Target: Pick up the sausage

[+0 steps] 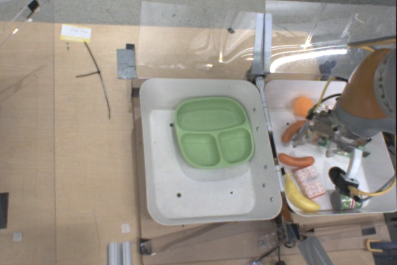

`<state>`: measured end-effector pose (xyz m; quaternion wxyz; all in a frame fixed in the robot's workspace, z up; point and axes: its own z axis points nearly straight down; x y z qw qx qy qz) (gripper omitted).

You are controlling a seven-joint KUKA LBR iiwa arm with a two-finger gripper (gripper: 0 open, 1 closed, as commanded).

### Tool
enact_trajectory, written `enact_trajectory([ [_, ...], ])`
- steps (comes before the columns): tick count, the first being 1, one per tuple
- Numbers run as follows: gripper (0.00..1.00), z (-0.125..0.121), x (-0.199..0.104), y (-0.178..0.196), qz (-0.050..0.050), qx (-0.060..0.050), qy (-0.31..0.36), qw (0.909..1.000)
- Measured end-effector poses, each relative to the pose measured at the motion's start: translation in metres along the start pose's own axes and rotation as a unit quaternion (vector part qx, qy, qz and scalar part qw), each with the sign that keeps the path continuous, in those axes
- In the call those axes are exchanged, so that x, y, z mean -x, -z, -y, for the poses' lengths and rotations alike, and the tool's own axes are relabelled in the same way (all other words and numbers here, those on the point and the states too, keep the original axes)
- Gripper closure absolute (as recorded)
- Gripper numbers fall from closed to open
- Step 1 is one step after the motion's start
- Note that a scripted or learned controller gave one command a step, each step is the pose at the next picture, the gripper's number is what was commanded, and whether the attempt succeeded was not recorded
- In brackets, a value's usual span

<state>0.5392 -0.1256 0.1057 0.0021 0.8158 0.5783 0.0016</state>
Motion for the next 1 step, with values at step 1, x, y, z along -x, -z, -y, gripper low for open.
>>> enact_trajectory([
  [1, 0.00, -0.0556, -0.0143, -0.0144, 0.000, 0.000, 0.107, 0.9943],
])
